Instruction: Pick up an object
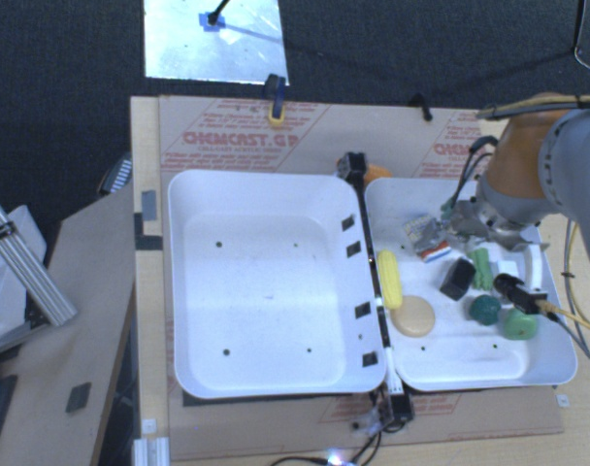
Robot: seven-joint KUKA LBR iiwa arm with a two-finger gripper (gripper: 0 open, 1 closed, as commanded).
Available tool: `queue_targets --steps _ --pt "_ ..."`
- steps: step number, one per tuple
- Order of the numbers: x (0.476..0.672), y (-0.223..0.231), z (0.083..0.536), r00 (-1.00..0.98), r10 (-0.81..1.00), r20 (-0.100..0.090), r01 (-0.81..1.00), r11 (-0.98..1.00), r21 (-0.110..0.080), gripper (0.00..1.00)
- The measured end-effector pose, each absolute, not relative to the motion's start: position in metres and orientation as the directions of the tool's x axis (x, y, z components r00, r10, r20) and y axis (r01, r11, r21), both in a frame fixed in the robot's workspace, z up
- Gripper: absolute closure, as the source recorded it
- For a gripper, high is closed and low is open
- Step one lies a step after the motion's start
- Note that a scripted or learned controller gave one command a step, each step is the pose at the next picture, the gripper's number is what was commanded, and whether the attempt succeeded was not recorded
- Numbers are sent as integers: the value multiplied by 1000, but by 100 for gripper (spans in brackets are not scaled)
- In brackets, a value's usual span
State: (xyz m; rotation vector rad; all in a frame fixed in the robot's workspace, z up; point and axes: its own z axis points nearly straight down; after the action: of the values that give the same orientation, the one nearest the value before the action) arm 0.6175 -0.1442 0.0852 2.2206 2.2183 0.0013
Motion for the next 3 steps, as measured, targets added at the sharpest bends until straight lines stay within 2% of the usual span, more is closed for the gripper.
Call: queue_targets --steps 1,2,3 --pt "660 -166 86 -5 1000 -2 1000 5 7 0" --pt "608 -162 84 0 1000 1 1000 0 -2 0" --pt "611 -163 96 -2 1000 -1 1000 2 5 100"
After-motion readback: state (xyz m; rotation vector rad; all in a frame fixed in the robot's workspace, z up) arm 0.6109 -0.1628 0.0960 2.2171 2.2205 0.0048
